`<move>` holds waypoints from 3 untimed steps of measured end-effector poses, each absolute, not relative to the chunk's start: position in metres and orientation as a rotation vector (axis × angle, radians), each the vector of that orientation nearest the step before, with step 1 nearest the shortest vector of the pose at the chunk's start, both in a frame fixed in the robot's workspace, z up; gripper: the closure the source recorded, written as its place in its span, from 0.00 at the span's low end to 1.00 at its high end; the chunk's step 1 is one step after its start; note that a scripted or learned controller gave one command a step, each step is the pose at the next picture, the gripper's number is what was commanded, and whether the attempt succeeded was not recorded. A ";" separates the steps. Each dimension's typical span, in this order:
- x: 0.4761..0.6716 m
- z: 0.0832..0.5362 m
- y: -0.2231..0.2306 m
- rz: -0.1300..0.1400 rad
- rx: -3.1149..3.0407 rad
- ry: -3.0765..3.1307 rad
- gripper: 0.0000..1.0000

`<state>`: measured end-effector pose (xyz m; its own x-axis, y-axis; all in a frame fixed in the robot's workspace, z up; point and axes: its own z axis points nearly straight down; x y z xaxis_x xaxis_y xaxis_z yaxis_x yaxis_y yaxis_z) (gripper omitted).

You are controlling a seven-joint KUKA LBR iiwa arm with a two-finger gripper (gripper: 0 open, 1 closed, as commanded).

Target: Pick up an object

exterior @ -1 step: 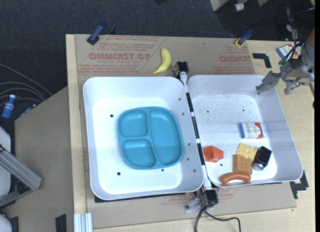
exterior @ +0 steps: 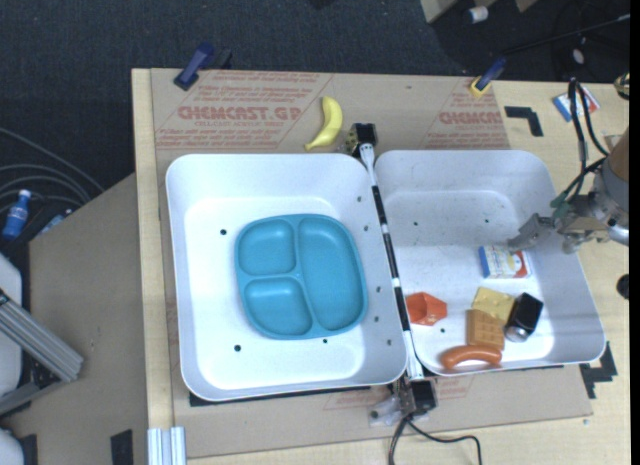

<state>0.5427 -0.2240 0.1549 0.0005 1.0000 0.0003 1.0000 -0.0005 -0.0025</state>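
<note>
Camera view: the gripper (exterior: pixel 528 236) hung over the right bin (exterior: pixel 450 168), just above a small white packet (exterior: pixel 503 262). Nothing sat between its parts; its state could not be determined. Candidate objects clustered at that bin's near end, within reach.

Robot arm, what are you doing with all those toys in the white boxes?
The gripper reaches in from the right, over the right bin, near a small white card. It holds nothing yet. Below lie an orange toy, a tan cracker, a black piece and a hot dog. The left bin holds a blue divided plate. A banana sits outside on the bench.
</note>
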 end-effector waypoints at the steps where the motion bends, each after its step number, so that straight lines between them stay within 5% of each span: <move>1: 0.481 0.086 -0.220 -0.010 -2.212 -2.221 0.00; 2: 0.482 0.097 -0.221 -0.010 -2.219 -2.223 1.00; 3: 0.511 0.209 -0.142 -0.003 -2.220 -2.225 1.00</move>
<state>0.5114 -0.1421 0.2089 -0.0022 1.0000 0.0004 1.0000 0.0022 0.0018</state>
